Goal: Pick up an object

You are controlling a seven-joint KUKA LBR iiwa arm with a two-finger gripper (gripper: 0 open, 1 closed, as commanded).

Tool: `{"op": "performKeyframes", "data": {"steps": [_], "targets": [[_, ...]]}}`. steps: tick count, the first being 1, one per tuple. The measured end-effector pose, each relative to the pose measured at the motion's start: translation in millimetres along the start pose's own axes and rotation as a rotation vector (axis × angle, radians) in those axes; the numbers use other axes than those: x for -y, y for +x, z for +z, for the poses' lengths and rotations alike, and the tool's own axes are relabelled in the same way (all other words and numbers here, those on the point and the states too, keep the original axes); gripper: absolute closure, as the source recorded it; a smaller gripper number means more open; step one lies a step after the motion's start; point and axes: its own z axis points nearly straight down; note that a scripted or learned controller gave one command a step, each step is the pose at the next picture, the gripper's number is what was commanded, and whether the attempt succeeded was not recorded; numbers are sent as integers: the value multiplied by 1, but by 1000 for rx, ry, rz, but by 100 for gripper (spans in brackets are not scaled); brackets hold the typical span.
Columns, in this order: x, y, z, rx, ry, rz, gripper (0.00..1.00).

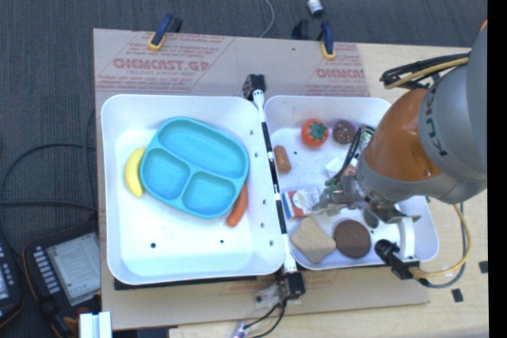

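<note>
Beside the central divider where the two shallow white plastic bins meet, the right bin (412,245) carries the small items. Just right of that divider lie a short glossy brown sausage (281,160), a flat red-and-white printed packet (301,202), and a tan, rough-textured wedge like bread (311,241). Further right of the divider sit a round, matte dark-brown disc (352,239), a smooth red tomato with a green top (314,133) and a small dark round piece (343,131).

Left of the divider, the left bin (127,249) bears a smooth blue three-compartment plastic tray (194,166), a curved yellow banana (133,172) touching its far edge, and an orange carrot-like stick (237,207) at its near edge.

The grey arm (444,131) with its orange band bends down over the right bin; its claw (337,194) hangs near the packet, and I cannot tell whether it is released or clenched.
</note>
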Motion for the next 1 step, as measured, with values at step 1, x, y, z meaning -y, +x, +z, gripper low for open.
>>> {"op": "performKeyframes", "data": {"steps": [1], "targets": [[0,0,0,0,1,0,0]]}}
